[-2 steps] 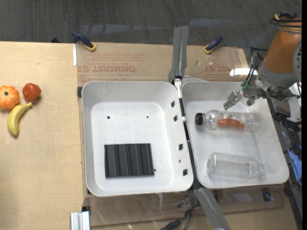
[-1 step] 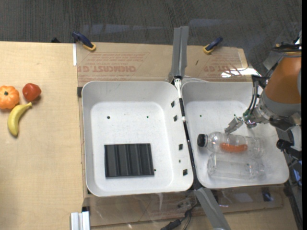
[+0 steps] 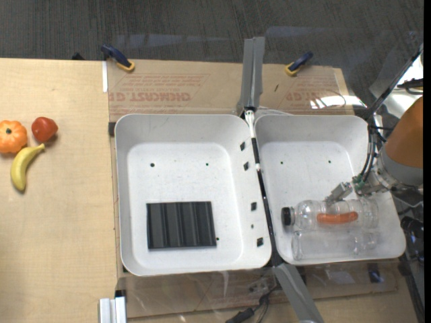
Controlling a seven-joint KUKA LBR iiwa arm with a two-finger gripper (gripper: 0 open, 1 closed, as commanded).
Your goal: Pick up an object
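A clear plastic bottle [image 3: 330,217] with a black cap [image 3: 287,216] lies on its side in the right bin [image 3: 303,140], near the front. An orange strip [image 3: 337,217] shows on or through the bottle. A second clear item [image 3: 337,242] lies just in front of it. My gripper [image 3: 341,192] hangs low over the bottle's upper right side, very close to it or touching it. The arm with its orange band [image 3: 407,143] comes in over the bin's right wall. A black ribbed block [image 3: 180,224] lies flat in the left bin [image 3: 175,136].
Brown cardboard [image 3: 175,89] lies behind the bins, held by two clamps [image 3: 118,57]. On the wooden table at the left sit an orange [image 3: 11,137], a red apple [image 3: 44,128] and a banana [image 3: 22,167]. Cables [image 3: 370,160] run along the arm.
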